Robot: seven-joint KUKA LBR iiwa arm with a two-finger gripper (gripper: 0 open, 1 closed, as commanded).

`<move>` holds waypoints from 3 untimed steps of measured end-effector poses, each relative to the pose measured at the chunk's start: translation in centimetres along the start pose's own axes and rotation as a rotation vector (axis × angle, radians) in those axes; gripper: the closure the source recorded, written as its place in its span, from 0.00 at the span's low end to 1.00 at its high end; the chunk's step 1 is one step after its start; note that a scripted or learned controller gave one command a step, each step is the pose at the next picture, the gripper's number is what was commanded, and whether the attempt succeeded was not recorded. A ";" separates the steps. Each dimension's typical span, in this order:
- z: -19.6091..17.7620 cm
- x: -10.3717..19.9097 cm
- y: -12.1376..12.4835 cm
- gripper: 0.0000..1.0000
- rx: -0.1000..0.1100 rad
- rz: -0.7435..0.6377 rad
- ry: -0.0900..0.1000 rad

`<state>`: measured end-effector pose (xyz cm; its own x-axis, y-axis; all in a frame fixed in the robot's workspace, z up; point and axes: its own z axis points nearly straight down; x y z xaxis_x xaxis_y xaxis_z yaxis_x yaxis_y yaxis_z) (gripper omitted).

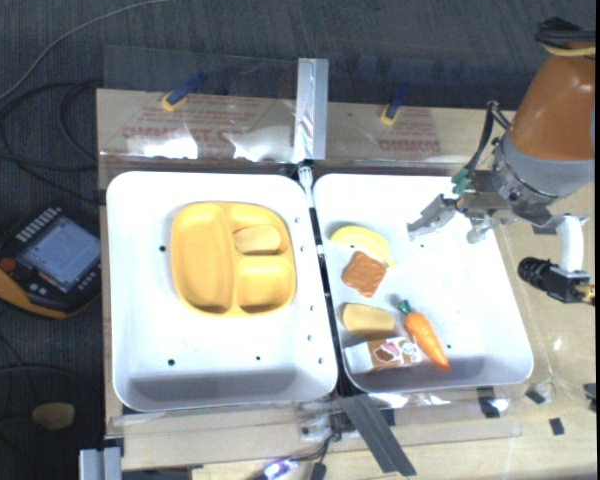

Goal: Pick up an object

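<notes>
step: approach, nothing picked | my gripper (pixel 450 220) – fingers spread, holding nothing, hovering up-right of the carrot (pixel 425 337) | carrot lies in right bin (pixel 500 278), crowded by food pieces – open side faces me

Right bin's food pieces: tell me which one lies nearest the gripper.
The pale yellow slice, topmost of the pile. It lies closest to the gripper; the brown piece, carrot and the others sit lower, farther away.
</notes>
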<state>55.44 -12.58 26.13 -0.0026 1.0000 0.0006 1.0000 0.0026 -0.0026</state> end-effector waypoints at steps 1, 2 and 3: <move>16.5 0.1 -5.8 0.00 -0.001 -0.056 0.002; 15.4 0.2 -5.6 1.00 -0.006 -0.058 0.004; 12.3 -0.9 -6.3 1.00 0.000 -0.065 0.001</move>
<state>49.08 -13.53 13.89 -0.0679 0.9977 0.0023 0.9977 0.0679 -0.0022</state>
